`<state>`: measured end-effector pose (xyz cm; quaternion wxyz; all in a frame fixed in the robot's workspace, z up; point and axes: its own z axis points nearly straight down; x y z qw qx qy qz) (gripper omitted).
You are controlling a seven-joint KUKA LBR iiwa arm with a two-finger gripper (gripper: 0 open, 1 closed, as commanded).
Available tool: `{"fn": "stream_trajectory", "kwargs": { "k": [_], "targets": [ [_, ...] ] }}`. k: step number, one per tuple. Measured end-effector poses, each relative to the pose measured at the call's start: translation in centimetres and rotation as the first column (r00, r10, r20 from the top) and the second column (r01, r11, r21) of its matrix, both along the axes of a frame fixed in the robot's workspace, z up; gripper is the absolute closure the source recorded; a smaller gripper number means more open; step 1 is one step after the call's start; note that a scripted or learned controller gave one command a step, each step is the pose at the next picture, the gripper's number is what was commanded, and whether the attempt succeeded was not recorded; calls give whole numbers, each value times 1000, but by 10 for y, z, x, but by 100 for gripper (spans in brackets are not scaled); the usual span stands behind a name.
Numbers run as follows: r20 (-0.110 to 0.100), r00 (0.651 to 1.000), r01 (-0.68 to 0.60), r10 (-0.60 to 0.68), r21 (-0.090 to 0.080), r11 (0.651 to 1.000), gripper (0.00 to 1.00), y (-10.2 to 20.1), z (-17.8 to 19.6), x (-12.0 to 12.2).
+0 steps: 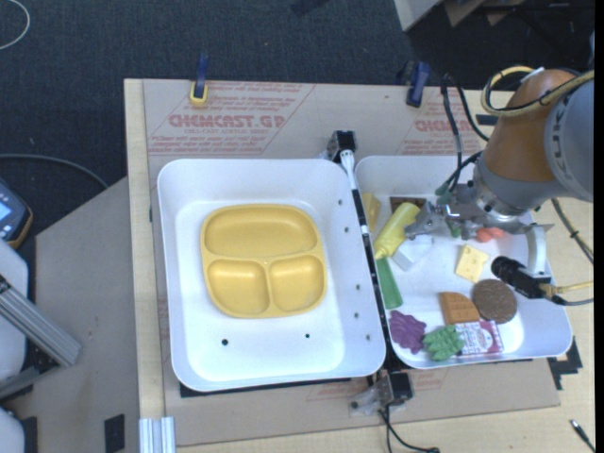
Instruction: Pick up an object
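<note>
You see dark carpet around a paper-covered bench (283, 111), two white bins (179, 253), and a yellow divided plate (263, 259) in the left one. The gripper (451, 217) hangs over the right bin near a yellow bottle (394, 230); its opening can't be judged.

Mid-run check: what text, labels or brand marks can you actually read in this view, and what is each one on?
"CHEMCAST GP": red print on the brown protective sheet behind the left bin; smaller red lines beneath are too blurred to read.
Same red print repeats behind the right bin, partly cut off, unreadable.
Pink-and-white packet in the right bin: print too small to read.
</note>
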<state>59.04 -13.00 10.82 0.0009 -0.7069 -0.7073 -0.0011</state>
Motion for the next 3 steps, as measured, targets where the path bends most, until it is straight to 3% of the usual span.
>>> {"fn": "stream_trajectory", "kwargs": {
  "k": [1,2,3],
  "targets": [
    [14,1000,-1,1,-1,1000,0,1,-3,5],
    [18,1000,0,0,-1,1000,100,1,6,6],
    [5,1000,-1,1,-5,1000,100,5,68,3]
  ]
}}
